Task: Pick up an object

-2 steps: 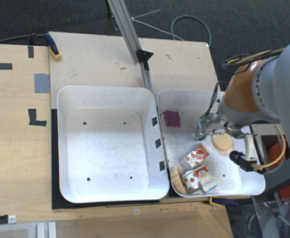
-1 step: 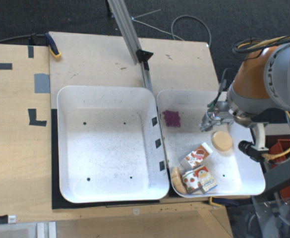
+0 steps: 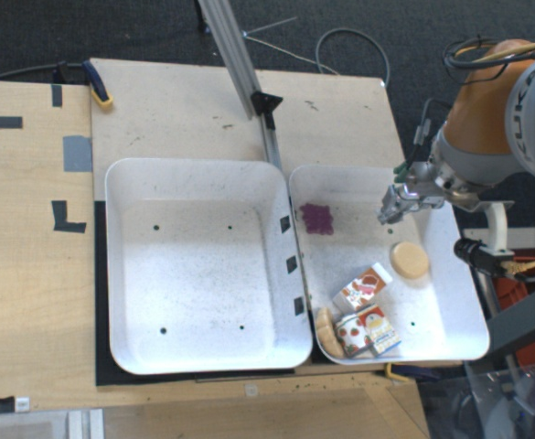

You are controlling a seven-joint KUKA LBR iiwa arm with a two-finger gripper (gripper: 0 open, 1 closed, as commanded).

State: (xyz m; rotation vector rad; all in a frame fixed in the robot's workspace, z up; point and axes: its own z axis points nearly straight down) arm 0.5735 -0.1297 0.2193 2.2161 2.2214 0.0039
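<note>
Here the grey two-finger gripper [image 3: 390, 214] hangs over the right-hand shallow white bin [image 3: 450, 329], just above and left of the round tan disc [image 3: 411, 261], probably lining up a grab. Nothing sits between its tips. A purple lump [image 3: 317, 218] and two red-and-white cartons [image 3: 366, 313] lie farther off.

Grey arm [image 3: 486, 144] with orange band; black cables; small metallic hand [image 3: 390, 210]

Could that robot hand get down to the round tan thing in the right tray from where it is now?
Probably yes. The hand hangs over the right bin, just above the round tan object, which lies alone on bare floor, apart from the cartons.
</note>
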